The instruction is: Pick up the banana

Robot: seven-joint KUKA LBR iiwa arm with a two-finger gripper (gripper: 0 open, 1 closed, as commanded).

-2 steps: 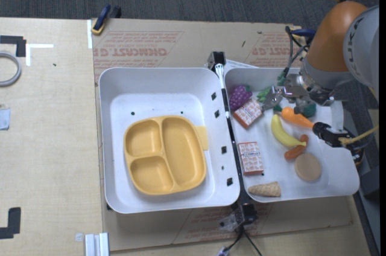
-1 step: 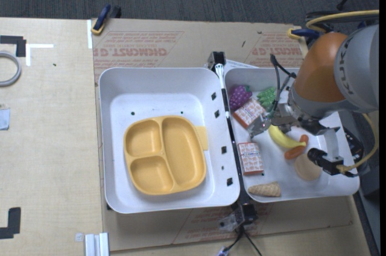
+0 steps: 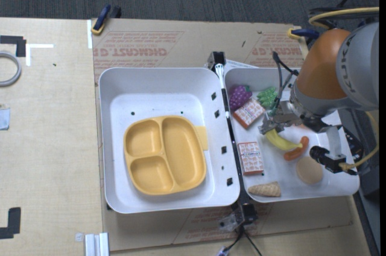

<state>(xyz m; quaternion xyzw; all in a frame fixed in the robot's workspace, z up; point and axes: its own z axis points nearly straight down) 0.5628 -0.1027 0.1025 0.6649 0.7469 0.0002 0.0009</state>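
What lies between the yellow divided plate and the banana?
In the camera view, the bins' adjoining walls and a small red-and-white packet on the right bin's floor lie between the plate and the banana.

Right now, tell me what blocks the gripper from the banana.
Nothing visible does. The gripper sits right at the banana's upper end in the right bin. The sausage touches the banana's lower side, beyond the gripper.
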